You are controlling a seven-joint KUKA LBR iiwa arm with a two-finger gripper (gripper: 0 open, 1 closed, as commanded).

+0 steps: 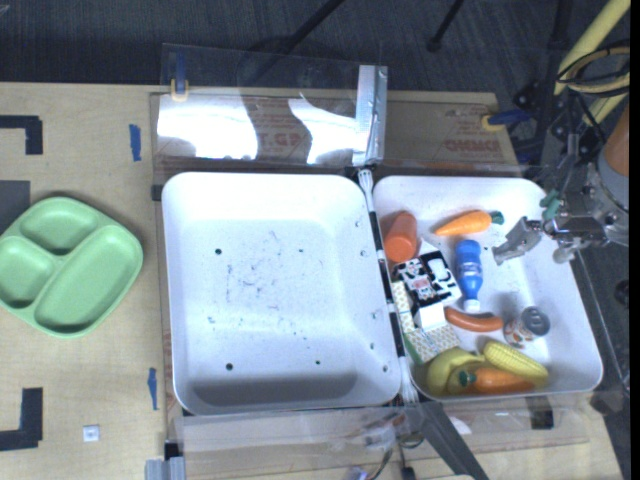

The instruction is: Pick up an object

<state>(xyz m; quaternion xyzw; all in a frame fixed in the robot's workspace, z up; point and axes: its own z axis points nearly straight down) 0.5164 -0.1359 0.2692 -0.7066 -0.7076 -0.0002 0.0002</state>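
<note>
The right white bin [585, 313] holds several objects: an orange cup [400, 236], a carrot [462, 224], a blue bottle [468, 270], a black-and-white box [426, 278], a red sausage [472, 319], a small grey can [534, 321], a corn cob [512, 358] and a yellow fruit [447, 369]. My gripper [540, 245] hangs over the bin's upper right part, right of the carrot and the bottle. Its fingers [514, 241] stand open with nothing between them.
The left white bin [270, 278] lies beside the right one, with a raised divider between them. A green divided plate [65, 265] rests on the bench at far left. A clear plastic panel [270, 118] stands behind the bins. Cables and stands crowd the upper right.
</note>
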